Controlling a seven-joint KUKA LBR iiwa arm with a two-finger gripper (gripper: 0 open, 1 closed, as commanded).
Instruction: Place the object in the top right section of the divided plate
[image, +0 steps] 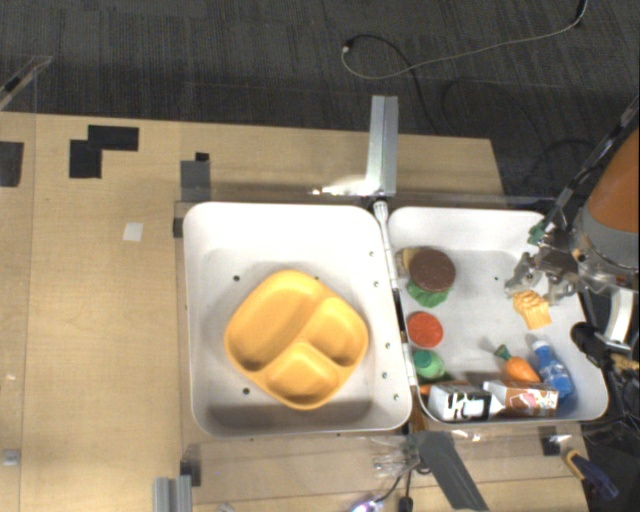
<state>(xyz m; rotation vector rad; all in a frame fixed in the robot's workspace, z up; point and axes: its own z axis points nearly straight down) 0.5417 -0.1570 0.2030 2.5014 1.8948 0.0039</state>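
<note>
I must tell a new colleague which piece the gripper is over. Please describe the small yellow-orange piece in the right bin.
Look in the right white bin, near its right wall. The yellow-orange piece lies just beneath the gripper, apart from the toy carrot and blue bottle below it. It is the one pale, blocky, cheese-like chunk among them.

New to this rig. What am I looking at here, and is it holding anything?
One fixed camera looks down at a slant on a bench with two shallow white bins. The left bin holds a yellow divided plate. The right bin holds toy foods: a brown patty, a red tomato slice, a carrot, a blue bottle. The grey arm with the orange band reaches in from the right; its gripper hangs over the right bin, with a yellow-orange piece right below. Whether it holds that piece is unclear.
</note>
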